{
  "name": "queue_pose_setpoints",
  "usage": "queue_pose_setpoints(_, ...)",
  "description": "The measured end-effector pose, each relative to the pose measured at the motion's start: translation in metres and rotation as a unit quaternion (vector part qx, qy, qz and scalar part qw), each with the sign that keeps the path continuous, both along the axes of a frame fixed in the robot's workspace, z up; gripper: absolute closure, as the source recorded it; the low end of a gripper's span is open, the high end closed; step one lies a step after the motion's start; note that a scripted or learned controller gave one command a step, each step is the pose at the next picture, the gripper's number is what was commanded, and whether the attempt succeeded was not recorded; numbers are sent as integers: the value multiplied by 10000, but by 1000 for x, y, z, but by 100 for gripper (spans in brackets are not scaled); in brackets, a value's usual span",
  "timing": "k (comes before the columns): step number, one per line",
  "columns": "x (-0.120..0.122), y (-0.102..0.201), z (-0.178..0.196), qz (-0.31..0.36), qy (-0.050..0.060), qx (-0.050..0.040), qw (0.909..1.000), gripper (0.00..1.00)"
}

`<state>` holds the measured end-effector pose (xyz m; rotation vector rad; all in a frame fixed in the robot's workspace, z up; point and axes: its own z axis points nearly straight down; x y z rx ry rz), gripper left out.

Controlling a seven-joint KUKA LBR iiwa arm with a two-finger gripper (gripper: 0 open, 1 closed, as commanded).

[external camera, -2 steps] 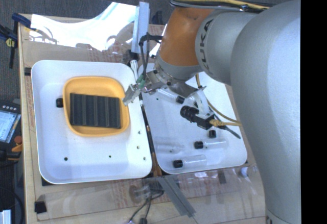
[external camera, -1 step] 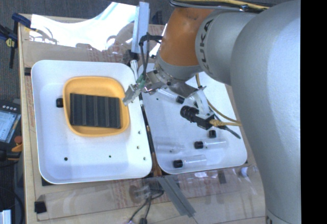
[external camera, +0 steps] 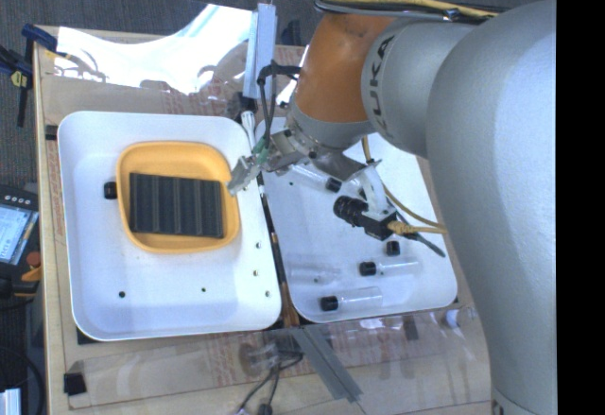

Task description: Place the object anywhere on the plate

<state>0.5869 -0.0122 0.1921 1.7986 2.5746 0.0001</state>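
Observation:
A yellow plate [external camera: 175, 161] with a dark ribbed insert [external camera: 177, 205] lies in the left bin [external camera: 142, 304]. My gripper [external camera: 243, 175] hangs over the plate's right rim, close to the wall between the two bins. The wrist hides whatever may be in it. Two clear tubes with black caps lie in the right bin [external camera: 430, 285], one [external camera: 376, 268] near the middle and one [external camera: 338, 301] by the front wall. Another black cap [external camera: 333, 184] shows just under the wrist.
A small black piece [external camera: 111, 189] lies in the left bin beside the plate's left rim. The arm's large grey body covers the right bin's far and right side. A pale upright post [external camera: 264, 44] stands behind the bins.

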Motion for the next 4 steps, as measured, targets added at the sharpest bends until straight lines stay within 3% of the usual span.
queue_pose_setpoints(4, 0, 0, 0, 0, 0, 0, 10000, 0)
